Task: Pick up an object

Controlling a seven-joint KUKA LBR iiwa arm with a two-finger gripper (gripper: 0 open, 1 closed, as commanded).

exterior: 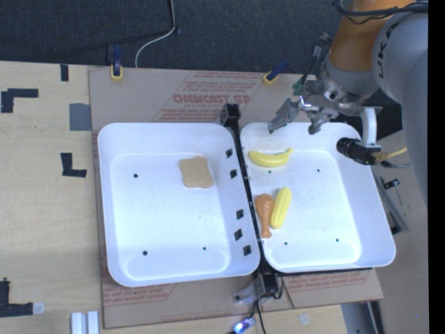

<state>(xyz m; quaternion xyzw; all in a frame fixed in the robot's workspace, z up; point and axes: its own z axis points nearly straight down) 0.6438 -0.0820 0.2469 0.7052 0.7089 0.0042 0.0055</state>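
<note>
Smooth white bins [125,186], curved yellow banana [270,158]

The grey arm [407,54] enters from three o'clock and bends toward the upper right, its orange band [361,30] near one o'clock. Below the band, the gripper [300,120] hangs with two fingers spread apart, one tip pointing toward nine o'clock, nothing between them.

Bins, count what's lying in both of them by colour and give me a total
Yellow: 2, the banana and the corn cob in the right bin
Orange: 1, the carrot touching the corn cob
Tan: 1, the bread slice in the left bin
Total: 4
</note>
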